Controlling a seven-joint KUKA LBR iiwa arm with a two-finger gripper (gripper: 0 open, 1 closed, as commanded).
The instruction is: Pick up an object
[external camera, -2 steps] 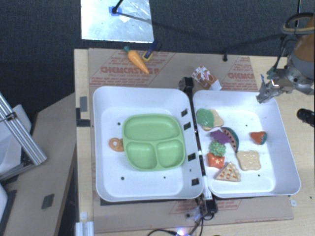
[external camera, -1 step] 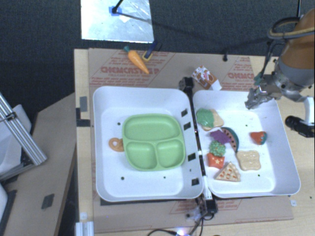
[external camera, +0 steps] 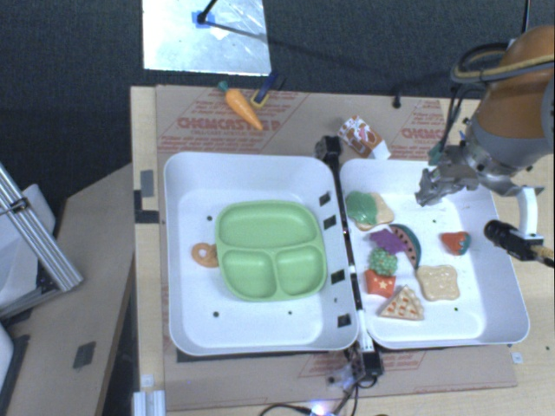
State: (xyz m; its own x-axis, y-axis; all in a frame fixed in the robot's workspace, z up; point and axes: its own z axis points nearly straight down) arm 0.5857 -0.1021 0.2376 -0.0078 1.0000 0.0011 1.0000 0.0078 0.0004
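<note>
Poised above the right bin (external camera: 499, 315), claw (external camera: 431, 191) hanging over bare floor near the back wall, toy foods clustered below: bread (external camera: 437, 282), pizza (external camera: 401, 304), watermelon (external camera: 401, 240), strawberry (external camera: 455, 243). Best bet: centre over one isolated piece, strawberry likely, then descend straight. Grip width impossible to tell; nothing visibly held or touched.

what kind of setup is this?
Likely a robot grasping test bench: a gripper over two white bins of toy food, a green divided tray, and a cardboard-covered bench.
</note>
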